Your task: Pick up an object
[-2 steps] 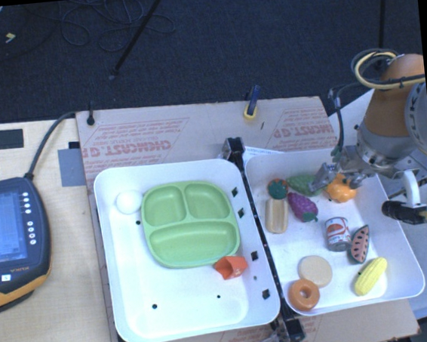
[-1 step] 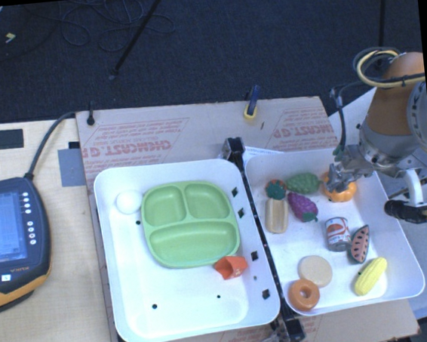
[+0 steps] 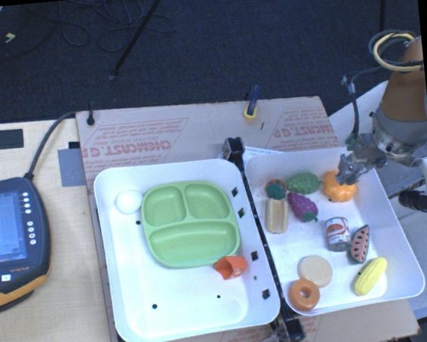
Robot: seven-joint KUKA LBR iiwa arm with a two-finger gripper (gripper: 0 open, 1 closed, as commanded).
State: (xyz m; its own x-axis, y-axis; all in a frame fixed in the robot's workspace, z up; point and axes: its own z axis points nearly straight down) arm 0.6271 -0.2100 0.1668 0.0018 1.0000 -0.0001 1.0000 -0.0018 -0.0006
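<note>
The right bin (image 3: 403, 241) holds several toy foods. Among them are an orange fruit (image 3: 337, 189), a green leafy piece (image 3: 303, 183), a purple eggplant (image 3: 303, 205), a tan bottle with a teal cap (image 3: 276, 210), a small can (image 3: 337, 233), a watermelon slice (image 3: 360, 243), a yellow corn cob (image 3: 370, 276), a beige disc (image 3: 315, 270) and a donut (image 3: 304, 294). My gripper (image 3: 348, 170) is low at the bin's far right corner, right on top of the orange fruit and hiding part of it.
The left bin (image 3: 127, 289) carries a green divided plate (image 3: 190, 223), a white ball (image 3: 128, 202) and a small orange piece (image 3: 231, 266). A black divider (image 3: 256, 230) runs between the bins. A handheld pendant (image 3: 8, 237) lies on the bench at the left.
</note>
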